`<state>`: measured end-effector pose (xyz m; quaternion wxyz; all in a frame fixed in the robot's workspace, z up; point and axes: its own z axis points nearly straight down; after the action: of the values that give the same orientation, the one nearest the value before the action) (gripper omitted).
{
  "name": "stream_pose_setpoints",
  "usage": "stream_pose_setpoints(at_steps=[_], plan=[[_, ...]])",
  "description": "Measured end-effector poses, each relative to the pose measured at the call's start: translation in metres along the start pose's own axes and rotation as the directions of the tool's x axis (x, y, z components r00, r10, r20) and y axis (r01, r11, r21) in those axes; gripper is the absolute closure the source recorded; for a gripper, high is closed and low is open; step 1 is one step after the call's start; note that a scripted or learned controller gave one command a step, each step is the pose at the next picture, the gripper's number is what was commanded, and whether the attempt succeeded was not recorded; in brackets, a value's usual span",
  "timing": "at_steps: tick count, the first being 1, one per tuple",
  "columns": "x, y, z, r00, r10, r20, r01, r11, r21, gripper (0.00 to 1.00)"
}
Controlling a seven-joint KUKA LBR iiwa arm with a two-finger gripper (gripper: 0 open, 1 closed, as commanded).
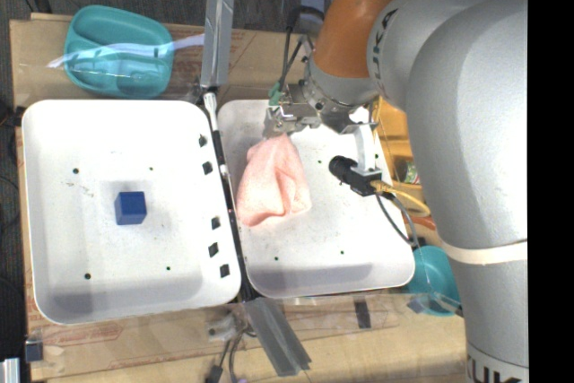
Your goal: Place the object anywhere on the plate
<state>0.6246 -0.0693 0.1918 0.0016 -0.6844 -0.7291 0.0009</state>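
Task barely under way, by my reading. No plate that I can pick out for certain; the nearest candidate is the teal dish (117, 49) on the bench behind the left bin (54, 157), and nothing rests on it.

Right bin (359, 260): pink cloth (272, 179) hangs or lies bunched near the bin's left side, its top corner drawn up to my gripper (280, 123). Left bin: blue cube (131, 207) sits alone on the floor, well apart from me.

My gripper is over the back of the right bin, just under the orange band (350, 22). The cloth's upper tip meets it, and I appear to be pinching that tip, though the metal parts there are small and cluttered, so the grip is a judgement, not a clean sighting.

Taking the cloth as the object: grasp seemingly made, lift partial at most, carry and release all left to do.
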Motion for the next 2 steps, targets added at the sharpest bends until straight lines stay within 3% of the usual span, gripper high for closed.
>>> stream_pose_setpoints(at_steps=[1, 2], plan=[[0.073, -0.002, 0.001, 0.993, 0.115, 0.001, -0.115, 0.993, 0.003, 1.00], [0.134, -0.026, -0.008, 0.979, 0.206, 0.002, -0.206, 0.979, 0.002, 1.00]])
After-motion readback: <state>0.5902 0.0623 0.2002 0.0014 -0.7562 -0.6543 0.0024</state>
